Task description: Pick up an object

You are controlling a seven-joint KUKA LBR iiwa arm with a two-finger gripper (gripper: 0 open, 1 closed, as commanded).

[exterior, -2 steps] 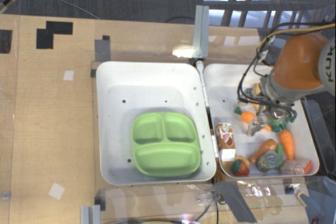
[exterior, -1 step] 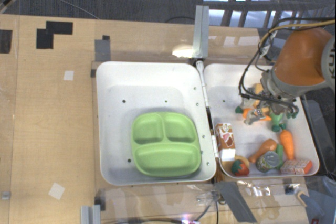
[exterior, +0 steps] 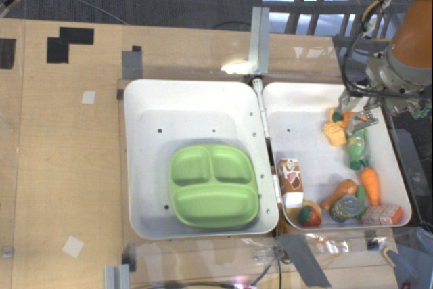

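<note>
Two white bins sit side by side on the bench. You see the left bin (exterior: 142, 145) w/ a green plate (exterior: 214, 185) in it. The plate has three parts & lies flat, near the front of that bin.

The right bin (exterior: 298, 108) holds the small toys. A yellow toy (exterior: 334, 133) sits near the back right. Just beside it, a green veg toy (exterior: 356, 147) stands a bit lower. Below that is an orange carrot (exterior: 369, 185) by the right wall. Near the front you see a small orange-brown toy (exterior: 338, 191), a grey round can (exterior: 346, 208) & a red & white box (exterior: 381, 215) in the front right corner. A red berry toy (exterior: 310, 215) sits at the front left corner. A little carton w/ a picture on it (exterior: 290, 179) lies along the left wall, next to the bar between the bins.

The arm (exterior: 413, 44) comes in from the right, orange band up top. The gripper (exterior: 356, 115) hangs low over the back right of the right bin, just above the yellow toy & the green veg toy. Its metal fingers (exterior: 365, 122) are right by those toys. You can't tell if the hand is loose or squeezed, & you can't tell if it grips any toy.
</note>
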